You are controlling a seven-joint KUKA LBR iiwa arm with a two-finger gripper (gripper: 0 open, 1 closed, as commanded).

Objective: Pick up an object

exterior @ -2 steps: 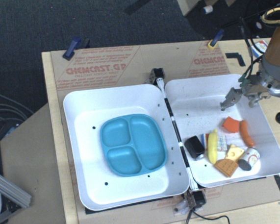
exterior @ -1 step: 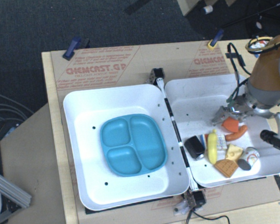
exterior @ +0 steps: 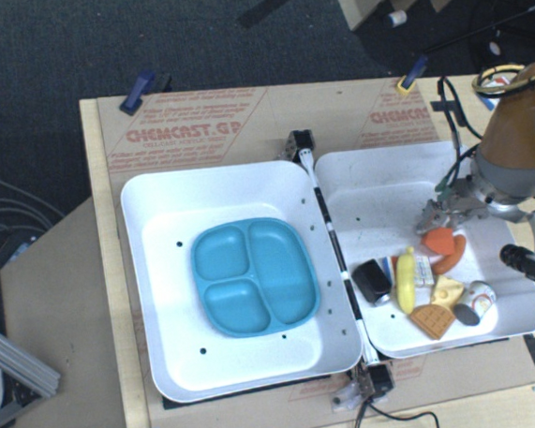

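A: In the left half of the frame, what sits in the left bin (exterior: 154,210)?

B: 1 blue plate (exterior: 254,275), divided into 3 compartments, lying flat near the middle of that bin's floor. Nothing rests on it.

A: And moving right, past the divider between the 2 bins?

B: The right bin (exterior: 377,179) has a cluster of small things in its lower part, toward the lower right of the frame. Leftmost is a black block (exterior: 373,280), close to the bin's left wall. Just beside it stands a yellow banana-shaped toy (exterior: 406,281), running up and down the frame. Right of that is an orange-red piece (exterior: 444,246), highest of the group. Below it lie a pale yellow wedge (exterior: 447,291), a tan waffle-like square (exterior: 433,319), and a small grey and white item (exterior: 474,304) at the far right of the cluster.

A: Where is the arm?

B: The gripper (exterior: 444,212) hangs at the right-centre of the frame, over the right bin, just above the orange-red piece and near to touching it.

A: Are its fingers apart or together?

B: I cannot tell; they are too small and dark to read. Nothing shows between them.
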